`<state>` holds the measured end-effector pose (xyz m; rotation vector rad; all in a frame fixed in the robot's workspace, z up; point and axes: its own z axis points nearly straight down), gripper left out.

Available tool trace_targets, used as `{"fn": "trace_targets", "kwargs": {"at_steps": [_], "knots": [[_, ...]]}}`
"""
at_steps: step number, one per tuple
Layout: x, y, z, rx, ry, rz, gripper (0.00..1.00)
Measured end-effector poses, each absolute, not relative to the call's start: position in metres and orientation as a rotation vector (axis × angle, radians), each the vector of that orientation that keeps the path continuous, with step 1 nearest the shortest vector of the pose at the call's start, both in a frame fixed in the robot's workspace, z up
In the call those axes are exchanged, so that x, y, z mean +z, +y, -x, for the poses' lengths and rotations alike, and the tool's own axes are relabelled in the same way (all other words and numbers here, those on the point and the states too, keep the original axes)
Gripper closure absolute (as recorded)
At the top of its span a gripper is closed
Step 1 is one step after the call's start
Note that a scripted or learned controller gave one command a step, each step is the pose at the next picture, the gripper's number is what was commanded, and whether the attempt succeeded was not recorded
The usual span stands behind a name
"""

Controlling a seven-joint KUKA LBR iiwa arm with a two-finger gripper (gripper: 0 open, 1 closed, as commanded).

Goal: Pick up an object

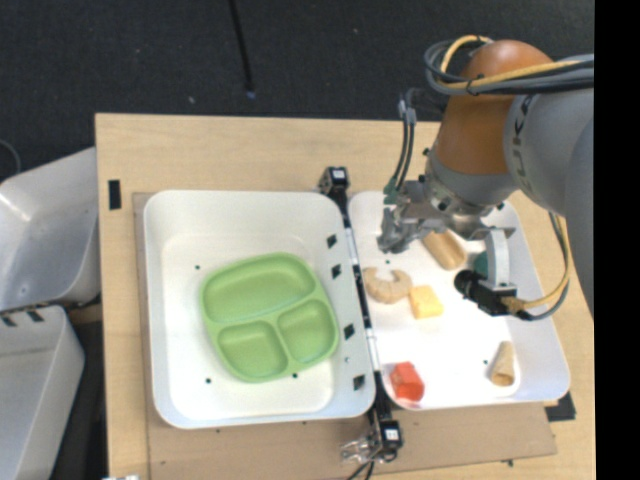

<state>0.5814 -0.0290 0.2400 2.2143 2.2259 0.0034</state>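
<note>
My gripper [398, 236] hangs over the upper left part of the right bin [545, 363], just above and slightly left of a tan curved pastry [386, 285]. A yellow block [425, 302] lies right beside the pastry. A tan cylinder [444, 249] rests close to the gripper's right side, partly under the wrist. A red object [406, 381] sits near the bin's front left corner and a cone-shaped tan piece [502, 365] lies at the front right. Nothing shows between the fingers.
The left bin [165, 268] holds a green divided tray [268, 315]. A black and green fitting [485, 286] with a cable hangs off the wrist over the right bin. Black clips line the divider between the bins.
</note>
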Motion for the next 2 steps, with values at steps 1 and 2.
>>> {"fn": "trace_targets", "kwargs": {"at_steps": [1, 2], "knots": [[0.241, 0.01, -0.598, 0.003, 2.228, -2.214, 1.0], [0.244, 0.07, -0.614, 0.005, 2.23, -2.213, 1.0]]}}
